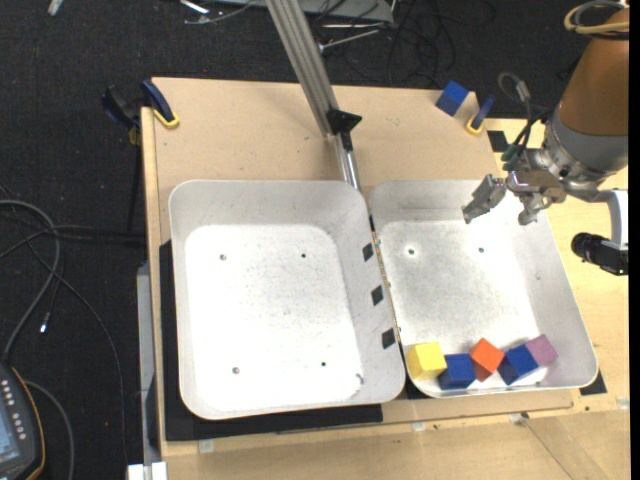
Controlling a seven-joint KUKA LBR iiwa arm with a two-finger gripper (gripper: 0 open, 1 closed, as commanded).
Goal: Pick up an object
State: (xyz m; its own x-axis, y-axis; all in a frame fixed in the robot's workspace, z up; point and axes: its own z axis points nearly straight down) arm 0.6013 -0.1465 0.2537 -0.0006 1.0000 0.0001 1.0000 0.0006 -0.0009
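Several small blocks lie along the near edge of the right bin (pixel 560 278): a yellow block (pixel 427 358), a blue block (pixel 458 370), an orange block (pixel 487 357), a second blue block (pixel 518 363) and a purple block (pixel 541 349). My gripper (pixel 505 201) hangs over the far right part of that bin, well away from the blocks. Its two fingers are spread apart with nothing between them.
The left bin (pixel 190 268) sits beside the right one. A blue cube (pixel 453 97) rests on the wooden bench (pixel 250 128) behind the bins. A grey metal pole (pixel 300 48) slants down to the gap between the bins. Clamps sit at the bench's far corners.
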